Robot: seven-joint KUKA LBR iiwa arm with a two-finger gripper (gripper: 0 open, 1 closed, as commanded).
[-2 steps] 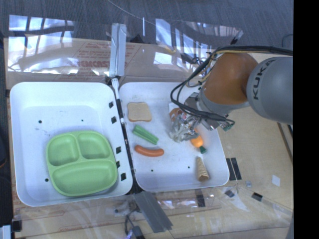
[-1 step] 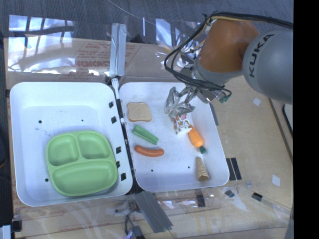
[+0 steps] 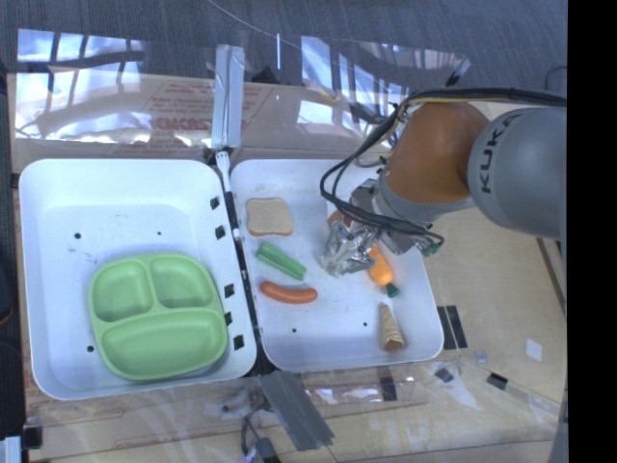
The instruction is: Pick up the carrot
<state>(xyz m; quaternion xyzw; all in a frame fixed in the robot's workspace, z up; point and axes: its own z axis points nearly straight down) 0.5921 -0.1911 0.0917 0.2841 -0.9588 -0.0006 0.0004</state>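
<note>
bench (image 3: 501, 355) pale wood, clear plastic sheeting taped across the back, dark carpet beyond. arm (image 3: 482, 162) reaches in from the right over the right bin (image 3: 328, 350). left bin (image 3: 58, 220) holds a green divided plate (image 3: 154, 314). right bin: bread slice (image 3: 269, 217), sausage (image 3: 288, 293), green bean (image 3: 281, 260), ice cream cone (image 3: 389, 327). jaws (image 3: 344, 253) low over bin floor, cannot tell if apart or together. carrot (image 3: 382, 268) lies just beside them, right side.

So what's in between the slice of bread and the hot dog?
In the camera view, the green bean piece lies between the bread slice above it and the hot dog below it, on the right bin floor.
</note>
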